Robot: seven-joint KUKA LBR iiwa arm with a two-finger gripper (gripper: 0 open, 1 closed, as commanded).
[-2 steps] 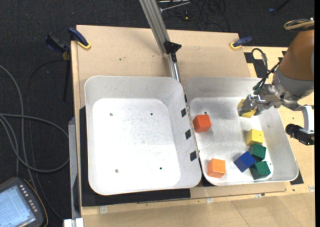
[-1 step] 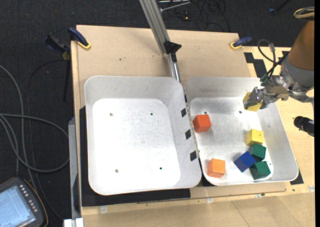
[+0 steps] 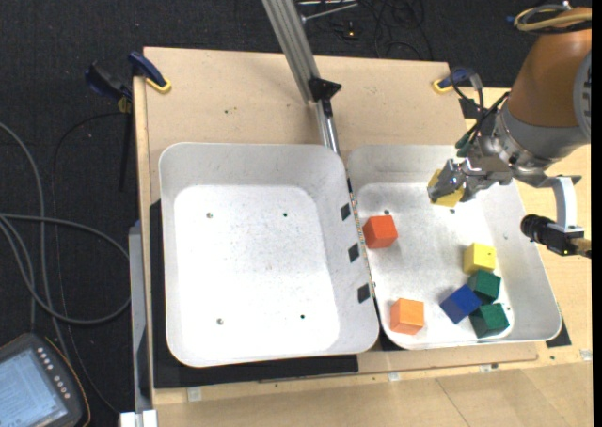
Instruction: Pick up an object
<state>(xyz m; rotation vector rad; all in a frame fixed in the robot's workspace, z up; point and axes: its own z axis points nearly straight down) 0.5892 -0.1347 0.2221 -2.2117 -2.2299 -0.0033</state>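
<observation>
Near edge of the wooden bench (image 3: 282, 397): pale board with a matt, flat face, its dark underlay showing along the front of the bins. At the near left corner of the view, a pendant screen (image 3: 28, 387) and grey cables (image 3: 56, 256) lie on dark carpeted floor (image 3: 66, 2). Left bin (image 3: 179, 256): shallow white plastic tray with rounded corners and a faintly speckled floor. Right bin (image 3: 536, 308): same form, carrying the cubes. Along its near edge, an orange cube (image 3: 406, 314), a blue cube (image 3: 460, 303) and two green cubes, one (image 3: 490, 320) at the near right corner, the other (image 3: 485, 285) just behind it. A yellow cube (image 3: 480, 257) sits touching that second green cube; a red-orange cube (image 3: 380, 231) stands apart near the bin's left wall. Toward the far right corner, the gripper (image 3: 450, 188) hangs with a small yellow object (image 3: 448, 196) clamped between its fingers, lifted above the bin floor. Beyond: grey arm with orange band (image 3: 555, 49), a slanted aluminium post (image 3: 287, 21), blue clamps (image 3: 141, 66) on the far bench corners
</observation>
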